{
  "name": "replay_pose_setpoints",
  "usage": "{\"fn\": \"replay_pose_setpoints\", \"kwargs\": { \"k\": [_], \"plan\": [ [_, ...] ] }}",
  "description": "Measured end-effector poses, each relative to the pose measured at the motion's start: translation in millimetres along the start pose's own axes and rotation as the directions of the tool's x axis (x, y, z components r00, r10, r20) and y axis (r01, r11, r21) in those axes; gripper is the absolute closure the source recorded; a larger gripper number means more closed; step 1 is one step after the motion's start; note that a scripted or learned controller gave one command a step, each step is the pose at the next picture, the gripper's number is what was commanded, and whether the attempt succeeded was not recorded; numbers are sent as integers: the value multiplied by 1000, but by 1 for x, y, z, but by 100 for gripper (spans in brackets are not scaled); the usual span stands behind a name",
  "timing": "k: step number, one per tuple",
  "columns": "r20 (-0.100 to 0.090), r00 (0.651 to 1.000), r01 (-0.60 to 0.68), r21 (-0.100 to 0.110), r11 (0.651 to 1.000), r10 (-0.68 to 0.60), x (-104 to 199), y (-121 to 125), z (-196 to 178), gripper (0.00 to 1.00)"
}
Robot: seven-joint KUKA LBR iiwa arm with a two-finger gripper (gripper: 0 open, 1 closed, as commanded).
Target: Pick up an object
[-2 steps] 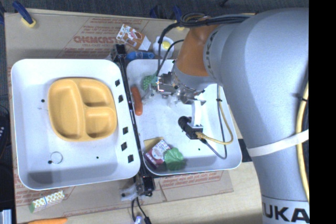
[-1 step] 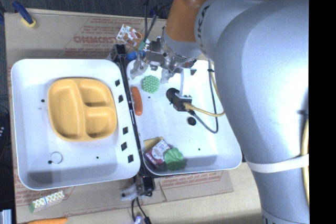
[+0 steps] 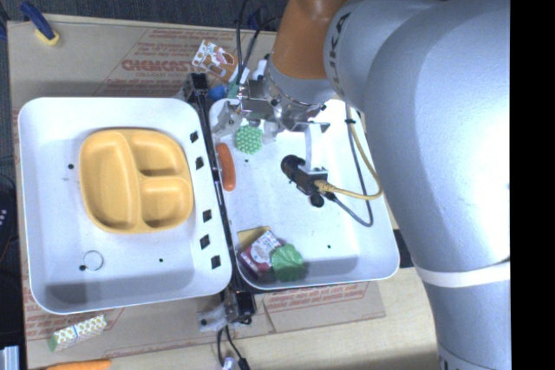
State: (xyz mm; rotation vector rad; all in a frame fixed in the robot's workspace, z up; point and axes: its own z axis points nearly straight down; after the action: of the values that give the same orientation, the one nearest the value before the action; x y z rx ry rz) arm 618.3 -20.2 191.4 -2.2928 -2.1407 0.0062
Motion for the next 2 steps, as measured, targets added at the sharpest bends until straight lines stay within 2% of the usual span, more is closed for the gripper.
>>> {"fn": "replay_pose_setpoints", "kwargs": {
  "k": [1, 2],
  "plan": [
    [2, 983, 182, -5, 983, -182, -20, 21, -1, 0],
    [1, 998, 68, 0, 998, -68, -78, 0, 101, 0]
  ]
}}
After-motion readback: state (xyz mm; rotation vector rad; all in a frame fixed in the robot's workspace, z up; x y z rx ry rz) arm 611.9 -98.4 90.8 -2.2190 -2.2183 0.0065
